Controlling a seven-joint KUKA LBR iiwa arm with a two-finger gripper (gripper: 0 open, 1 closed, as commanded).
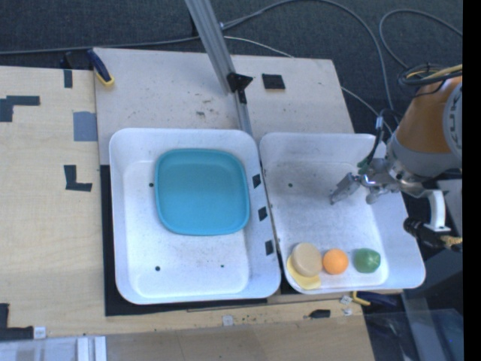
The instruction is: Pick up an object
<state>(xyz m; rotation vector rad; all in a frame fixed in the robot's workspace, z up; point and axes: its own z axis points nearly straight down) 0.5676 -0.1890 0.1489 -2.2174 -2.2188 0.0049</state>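
Three small objects lie in a row along the right bin's (301,164) near edge: a tan round piece (306,259) resting on a yellow one, an orange ball (335,262) and a green ball (367,260). My gripper (355,195) hangs over the right bin's middle right, a good way behind those objects. Its two fingers (340,189) are spread apart, open, with nothing between them. The arm's orange band (427,122) sits above the bin's far right corner.
The left bin (131,224) holds a square blue plate (201,190). A metal pole (218,43) slants down to the gap between the bins. Cables run across the dark floor behind the bench.
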